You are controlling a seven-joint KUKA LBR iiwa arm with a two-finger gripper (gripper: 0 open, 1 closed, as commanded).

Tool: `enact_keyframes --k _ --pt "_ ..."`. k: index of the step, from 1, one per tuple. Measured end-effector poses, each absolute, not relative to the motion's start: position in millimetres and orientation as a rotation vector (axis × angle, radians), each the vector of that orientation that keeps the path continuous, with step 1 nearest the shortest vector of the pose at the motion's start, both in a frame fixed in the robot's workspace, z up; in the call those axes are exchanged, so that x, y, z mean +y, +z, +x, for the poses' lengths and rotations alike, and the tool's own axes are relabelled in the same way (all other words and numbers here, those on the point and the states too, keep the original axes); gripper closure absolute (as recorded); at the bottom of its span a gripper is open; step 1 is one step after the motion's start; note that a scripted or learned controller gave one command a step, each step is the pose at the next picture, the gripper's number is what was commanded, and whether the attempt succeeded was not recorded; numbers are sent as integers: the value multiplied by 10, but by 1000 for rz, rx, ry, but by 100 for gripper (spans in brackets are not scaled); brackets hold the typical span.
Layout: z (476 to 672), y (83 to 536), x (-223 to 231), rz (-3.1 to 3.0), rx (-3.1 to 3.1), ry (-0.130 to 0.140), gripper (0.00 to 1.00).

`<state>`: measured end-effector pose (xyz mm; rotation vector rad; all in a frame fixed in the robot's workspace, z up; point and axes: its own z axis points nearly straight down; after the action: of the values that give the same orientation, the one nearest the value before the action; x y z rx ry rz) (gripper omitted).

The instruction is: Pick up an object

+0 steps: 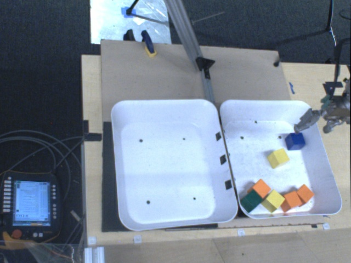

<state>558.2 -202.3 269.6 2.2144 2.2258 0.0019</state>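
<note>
The right bin (241, 147) holds several small cubes. A blue cube (294, 141) lies near its right wall, with a yellow cube (278, 158) just below and to its left. Along the front wall sit an orange cube (261, 188), a green cube (251, 201), a second yellow cube (272, 200) and two more orange cubes (290, 200) (305, 193). My gripper (315, 126) hangs over the bin's right rim, just above and right of the blue cube. It is open, with nothing between its fingers (303, 121).
The left bin (164, 163) stands beside the right one, joined by black clips (223, 159). A grey pole (186, 29) slants over the bench's back. A teach pendant (30, 204) with cables lies on the floor at left.
</note>
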Motion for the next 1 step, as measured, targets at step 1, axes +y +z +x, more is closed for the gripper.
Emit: enact_keyframes --k 1 --pt "5582 2696 -2023 2214 2226 2 0"
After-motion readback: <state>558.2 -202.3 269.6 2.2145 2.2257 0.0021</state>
